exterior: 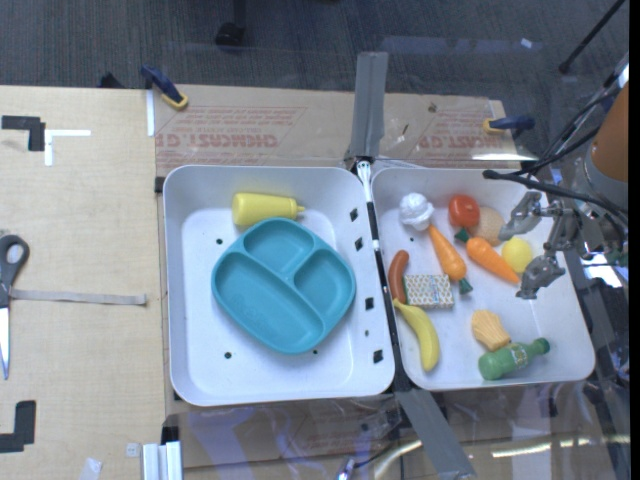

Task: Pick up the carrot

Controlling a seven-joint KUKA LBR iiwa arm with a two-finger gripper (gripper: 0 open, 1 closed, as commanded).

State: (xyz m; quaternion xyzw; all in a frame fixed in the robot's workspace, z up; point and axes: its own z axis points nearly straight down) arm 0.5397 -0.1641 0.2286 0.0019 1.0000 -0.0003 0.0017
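1. A pair of scissors point(8, 288) lies on the wooden bench at the far left edge.
2. The left bin point(190, 368) holds a blue divided plate point(284, 285) in its middle, with a yellow squeeze bottle point(266, 208) lying just behind it near the far wall.
3. The right bin point(572, 363) is crowded. By its left wall lie a red sausage point(399, 274) and, just in front of it, a banana point(421, 334); a speckled sponge block point(428, 290) sits between them, touching the banana's top.
4. A white garlic bulb point(415, 209) rests toward the far wall, a red tomato point(463, 211) to its right.
5. Two carrots lie in the middle: one carrot point(448, 254) slants down from the garlic, and a second carrot point(490, 257) lies just right of it, touching a yellow lemon point(516, 254).
6. Nearer the front sit a small corn piece point(489, 328) and a green bottle point(512, 359).
7. The gripper point(534, 242) hovers over the bin's right side, beside the lemon, fingers spread and grasping nothing.
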